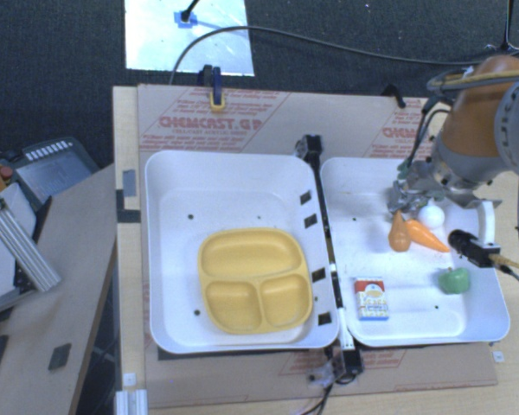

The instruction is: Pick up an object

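the arm reaches in over the right bin (493,318), and its gripper (413,199) hangs low near that bin's far edge, roughly midway along it. whether anything sits between the gripper's tips cannot be told from this slanting view, because the wrist and its cabling cover them; no object is seen lifted clear of the bin floor.

just beneath and toward the near side of the gripper lies a tight cluster: a white egg-like ball (432,215), an orange carrot (429,239) pointing toward the bin's right edge, and a second orange piece (399,233) touching it on the side nearer the divider. the ball rests against both orange pieces and looks to be touching or all but touching the gripper. a green pepper-like toy (455,280) lies apart, near the right edge, and a small red-and-white carton (373,300) lies flat near the near edge, closer to the divider. the left bin (164,232) carries a yellow divided plate (254,278) toward its near edge.

the step in hand reads as the descent and approach onto the cluster, with the grasp not yet shown to be made. the next move likely calls for settling on one target, since the three crowded pieces give little room for a clean closing; the ball is round and may roll away, while the carrot's tapered body may squirt out unless it is taken across its thick end. a straight lift afterwards would show whether anything comes up.
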You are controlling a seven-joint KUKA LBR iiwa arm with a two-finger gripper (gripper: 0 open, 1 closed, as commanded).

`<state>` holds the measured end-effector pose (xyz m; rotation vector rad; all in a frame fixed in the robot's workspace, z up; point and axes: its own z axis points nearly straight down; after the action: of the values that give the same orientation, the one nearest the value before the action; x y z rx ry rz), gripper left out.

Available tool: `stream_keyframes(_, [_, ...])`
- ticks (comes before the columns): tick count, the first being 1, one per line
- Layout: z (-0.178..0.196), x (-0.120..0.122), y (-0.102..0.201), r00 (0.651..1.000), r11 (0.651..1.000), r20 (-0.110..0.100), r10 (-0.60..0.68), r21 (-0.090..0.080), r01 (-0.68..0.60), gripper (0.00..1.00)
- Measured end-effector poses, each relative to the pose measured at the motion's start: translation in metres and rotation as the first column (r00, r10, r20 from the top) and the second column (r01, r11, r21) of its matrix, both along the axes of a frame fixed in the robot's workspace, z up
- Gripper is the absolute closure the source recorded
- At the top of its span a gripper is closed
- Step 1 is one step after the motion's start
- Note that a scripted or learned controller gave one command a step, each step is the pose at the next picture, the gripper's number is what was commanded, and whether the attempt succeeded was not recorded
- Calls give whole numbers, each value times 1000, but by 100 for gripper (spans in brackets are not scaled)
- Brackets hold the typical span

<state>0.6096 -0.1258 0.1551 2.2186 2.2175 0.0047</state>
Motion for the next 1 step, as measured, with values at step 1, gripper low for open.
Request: stream_keyframes(1, [65, 3, -2, 1000, 1000, 3, 4, -1, -4, 100])
